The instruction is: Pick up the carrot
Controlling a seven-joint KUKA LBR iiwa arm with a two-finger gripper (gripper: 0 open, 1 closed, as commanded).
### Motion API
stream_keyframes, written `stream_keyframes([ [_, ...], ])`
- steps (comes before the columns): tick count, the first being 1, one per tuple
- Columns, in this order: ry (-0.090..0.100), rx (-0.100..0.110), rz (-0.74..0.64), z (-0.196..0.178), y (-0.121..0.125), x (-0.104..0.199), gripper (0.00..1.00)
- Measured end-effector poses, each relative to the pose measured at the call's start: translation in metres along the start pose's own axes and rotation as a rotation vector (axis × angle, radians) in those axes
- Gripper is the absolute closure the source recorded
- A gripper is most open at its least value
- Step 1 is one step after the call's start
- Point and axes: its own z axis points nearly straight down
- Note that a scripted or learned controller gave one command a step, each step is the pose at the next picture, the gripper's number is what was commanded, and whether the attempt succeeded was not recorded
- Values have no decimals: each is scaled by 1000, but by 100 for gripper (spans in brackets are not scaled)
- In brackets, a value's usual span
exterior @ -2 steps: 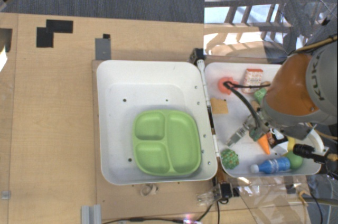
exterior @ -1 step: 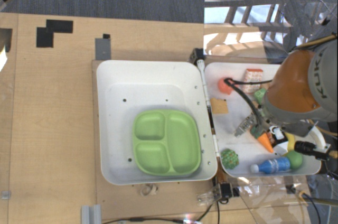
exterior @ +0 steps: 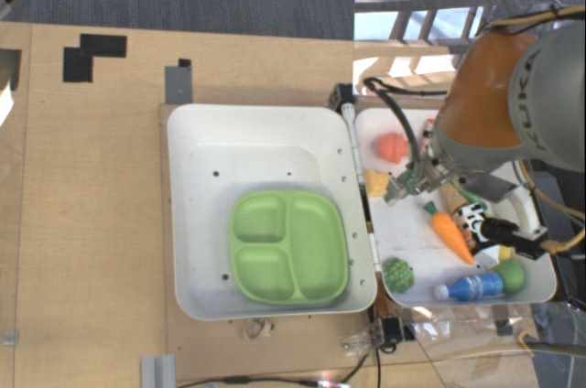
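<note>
— Where's your gripper right now?

— My gripper (exterior: 409, 184) hangs over the right bin (exterior: 410, 242), near its left wall. Whether it is clenched or released, I cannot tell from this angle.

— And the carrot?

— The carrot (exterior: 450, 235) lies on the bin floor just to the right of my gripper and a little nearer the camera, apart from it. Beyond my gripper sits a pink ball (exterior: 394, 147); nearer the camera, a green ball (exterior: 397, 274) and a blue bottle (exterior: 471, 287).

— The other bin?

— Off to my gripper's left, the left bin (exterior: 206, 148) holds a green divided plate (exterior: 287, 245).
</note>
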Motion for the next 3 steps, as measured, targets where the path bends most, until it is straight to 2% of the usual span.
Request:
stream_keyframes([
  [1,0,2,2,1,-1,-1,0],
  [2,-1,5,-114,1,-49,-39,0],
  [3,-8,-5,-60,97,-42,-82,0],
])
